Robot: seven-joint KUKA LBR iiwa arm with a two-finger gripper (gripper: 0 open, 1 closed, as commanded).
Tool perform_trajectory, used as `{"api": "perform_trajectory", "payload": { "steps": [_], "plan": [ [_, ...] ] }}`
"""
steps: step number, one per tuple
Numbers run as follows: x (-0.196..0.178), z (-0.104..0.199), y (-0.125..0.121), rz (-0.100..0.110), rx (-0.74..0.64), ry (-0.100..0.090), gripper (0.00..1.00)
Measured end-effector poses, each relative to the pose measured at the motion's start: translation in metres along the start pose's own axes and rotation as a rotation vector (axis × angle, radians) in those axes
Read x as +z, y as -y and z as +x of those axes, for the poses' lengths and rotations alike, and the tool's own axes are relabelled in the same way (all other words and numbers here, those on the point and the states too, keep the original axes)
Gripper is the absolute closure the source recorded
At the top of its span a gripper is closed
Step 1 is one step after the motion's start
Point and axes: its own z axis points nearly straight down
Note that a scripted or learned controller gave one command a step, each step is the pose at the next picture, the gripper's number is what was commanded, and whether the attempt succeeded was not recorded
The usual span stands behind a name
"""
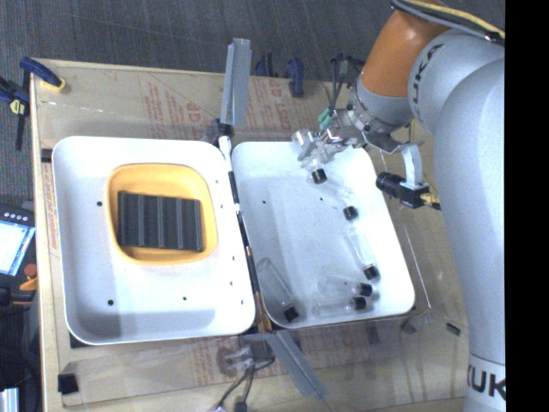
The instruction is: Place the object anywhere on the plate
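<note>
My two-finger gripper (pixel 310 148) hovers over the right white bin (pixel 283 230); I cannot tell its jaw state. Risk: clear plastic vials (pixel 356 247) slip before reaching the yellow plate (pixel 159 177).

Big grey arm (pixel 467 187), smooth and rounded, a broad pale casing. Black lettering on it: "KU" low on the casing, and part of the same mark up beside the orange band (pixel 390 54). That band is glossy and domed, with a thin yellow-and-black rim along its top edge. Just below the band comes a grey wrist ring. Off the ring hangs the tool (pixel 319 148), a cluster of silvery metal and clear parts, with green and dark wires looping beside it. Just below the ring, a small black fitting with an orange tip.
</note>
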Motion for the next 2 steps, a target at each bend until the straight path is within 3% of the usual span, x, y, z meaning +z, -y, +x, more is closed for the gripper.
{"api": "perform_trajectory", "payload": {
  "steps": [1, 2],
  "plan": [
    [0.002, 0.075, 0.013, 0.002, -0.114, 0.0, 1.0],
    [0.003, 0.134, 0.008, 0.004, -0.177, 0.0, 1.0]
  ]
}}
